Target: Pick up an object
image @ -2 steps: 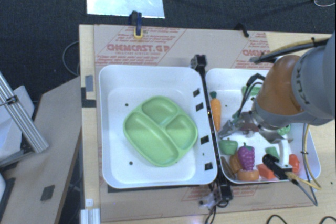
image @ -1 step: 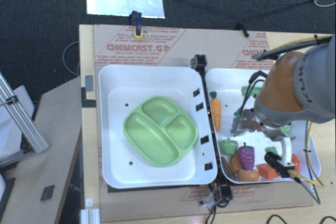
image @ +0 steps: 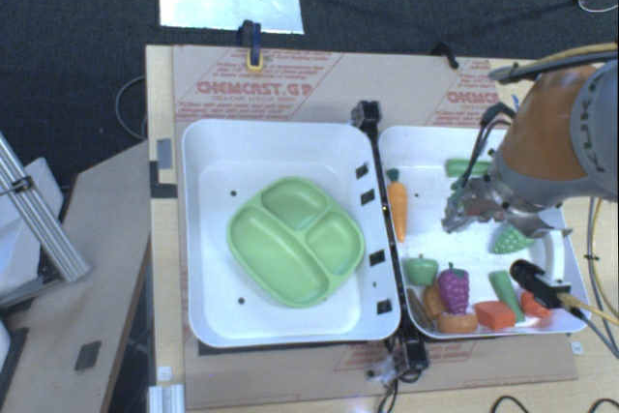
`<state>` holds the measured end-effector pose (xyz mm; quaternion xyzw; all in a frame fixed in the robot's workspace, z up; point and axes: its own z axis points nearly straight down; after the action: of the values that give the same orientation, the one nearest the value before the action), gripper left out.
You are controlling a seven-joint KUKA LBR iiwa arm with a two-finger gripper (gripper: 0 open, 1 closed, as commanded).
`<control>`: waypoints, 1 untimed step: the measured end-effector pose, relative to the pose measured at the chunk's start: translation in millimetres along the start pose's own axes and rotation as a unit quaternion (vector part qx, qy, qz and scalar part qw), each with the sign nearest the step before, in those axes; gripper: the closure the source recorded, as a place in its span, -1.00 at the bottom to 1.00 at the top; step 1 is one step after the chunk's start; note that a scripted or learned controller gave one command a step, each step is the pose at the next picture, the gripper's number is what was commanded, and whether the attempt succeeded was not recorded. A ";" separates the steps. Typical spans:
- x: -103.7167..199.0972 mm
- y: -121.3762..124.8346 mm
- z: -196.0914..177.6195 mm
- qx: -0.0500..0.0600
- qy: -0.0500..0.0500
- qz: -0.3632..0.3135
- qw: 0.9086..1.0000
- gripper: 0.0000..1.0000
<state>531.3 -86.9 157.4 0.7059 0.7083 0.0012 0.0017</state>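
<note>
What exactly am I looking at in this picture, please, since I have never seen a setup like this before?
This is one camera fixed above a workbench, looking down at a slant. The grey and orange machine coming in from the right is a robot arm, and its gripper is a two-finger claw meant to pick things up. On the bench sit two shallow white bins side by side. The left bin holds a green divided plate. The right bin holds toy food: an orange carrot by its left wall, and a purple bunch of grapes, a red block and some green pieces along its near edge. The gripper hangs over the middle of the right bin. Nothing can be seen between its fingers, so I would not say that it holds anything.
</note>
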 end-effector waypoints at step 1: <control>0.1 -6.0 -46.2 0.000 0.000 0.000 1.000 1.00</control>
<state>525.1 -86.7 203.6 0.7058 0.7084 0.0015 0.0019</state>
